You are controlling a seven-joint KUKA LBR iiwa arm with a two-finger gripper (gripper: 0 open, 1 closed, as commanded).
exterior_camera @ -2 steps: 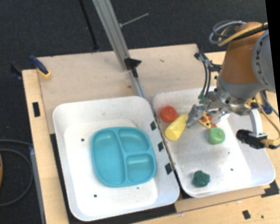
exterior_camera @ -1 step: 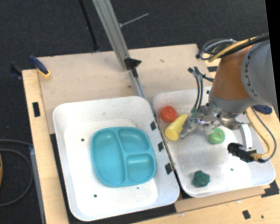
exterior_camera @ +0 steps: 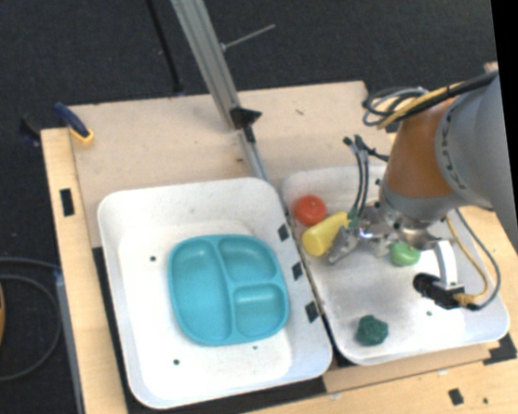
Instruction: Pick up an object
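The yellow object (exterior_camera: 323, 235) lies in the right bin (exterior_camera: 461, 326), close to that bin's left wall, just below an orange-red ball (exterior_camera: 311, 209) and touching or nearly touching it. The end effector (exterior_camera: 346, 245) sits at the yellow object's right end; whether its fingers are spread or pressed together cannot be told from this angle. The grey arm (exterior_camera: 457, 144) with its orange band crosses the bin's upper right corner. Beside the wrist lies one light green piece (exterior_camera: 402, 253), partly covered, and one dark green lump (exterior_camera: 372, 330) rests near the front wall, well apart from the rest — four loose things in that bin. The left bin (exterior_camera: 148, 374) holds one teal divided tray (exterior_camera: 228, 287) with three compartments. Both bins stand side by side on the desk (exterior_camera: 175, 137).
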